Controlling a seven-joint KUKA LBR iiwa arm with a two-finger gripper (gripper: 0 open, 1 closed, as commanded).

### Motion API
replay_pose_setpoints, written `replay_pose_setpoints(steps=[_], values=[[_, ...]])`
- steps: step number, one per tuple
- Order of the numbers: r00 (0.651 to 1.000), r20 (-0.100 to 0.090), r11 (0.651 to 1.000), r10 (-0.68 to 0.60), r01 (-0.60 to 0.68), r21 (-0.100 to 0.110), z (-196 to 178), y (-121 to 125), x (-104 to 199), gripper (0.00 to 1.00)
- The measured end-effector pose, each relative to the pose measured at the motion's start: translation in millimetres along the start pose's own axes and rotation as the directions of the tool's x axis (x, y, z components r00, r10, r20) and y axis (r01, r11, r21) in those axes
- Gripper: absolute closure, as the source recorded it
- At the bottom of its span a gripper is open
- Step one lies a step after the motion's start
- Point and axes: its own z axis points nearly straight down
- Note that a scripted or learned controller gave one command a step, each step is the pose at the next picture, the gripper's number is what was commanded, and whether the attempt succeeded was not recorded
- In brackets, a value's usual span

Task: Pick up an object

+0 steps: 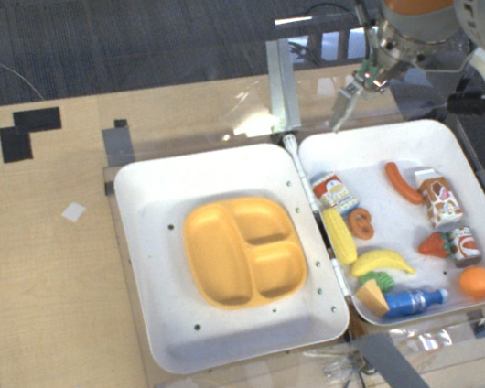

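White plastic bins are sitting side by side on the worktop, the left bin [146,280] carrying one yellow divided tray [243,251] and the right bin [374,148] keeping every pickable toy within the arm's reach: one sausage [400,182], one banana [385,262], one corn cob [338,235], one orange [475,282], one blue bottle [413,301] and several small packets. Grey and orange, the arm is hovering beyond that bin's far edge, its end effector [362,84] carrying nothing, though whether it is released or clenched is impossible to tell.
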Motion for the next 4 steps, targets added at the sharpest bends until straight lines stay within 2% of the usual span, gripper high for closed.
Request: replay_pose_setpoints(steps=[1,2,3,4], values=[[0.990,-0.007,0.990,-0.139,0.139,0.010,81.1,-51.8,-73.9,0.00],[0.940,-0.003,0.940,0.340,-0.340,0.011,151.7,-81.2,-81.4,0.00],[0.797,0.001,0.797,0.603,-0.603,0.007,198.4,-74.0,-110.5,0.00],[0.812,-0.004,0.812,0.583,-0.583,0.010,196.5,-82.9,-125.5,0.00]])
